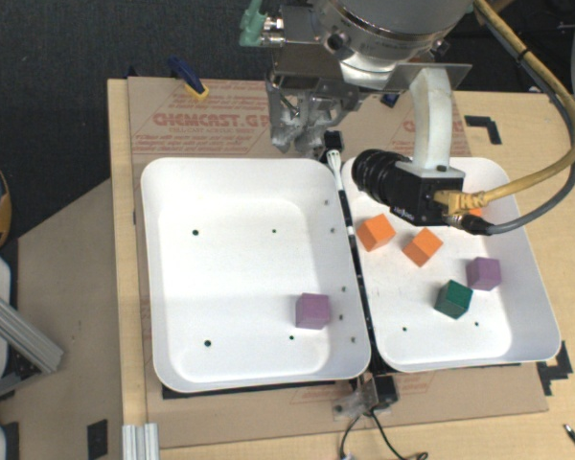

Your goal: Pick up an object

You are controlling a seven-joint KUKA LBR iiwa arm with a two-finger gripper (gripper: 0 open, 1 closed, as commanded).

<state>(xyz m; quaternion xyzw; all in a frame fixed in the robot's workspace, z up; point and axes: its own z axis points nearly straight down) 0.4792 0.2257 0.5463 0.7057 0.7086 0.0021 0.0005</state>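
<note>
1 purple cube (312,310) lies in the left bin; 2 orange cubes (376,232), 1 green (453,298), 1 purple (483,273) in the right.

Brown cardboard sheet (220,113) over dark floor (48,56) (carpet-like)

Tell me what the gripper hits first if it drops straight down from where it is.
Probably the far rim of the left bin near its right corner, or the cardboard just behind it; the slanted view leaves depth unclear. The gripper hangs there, well away from the purple block.
</note>
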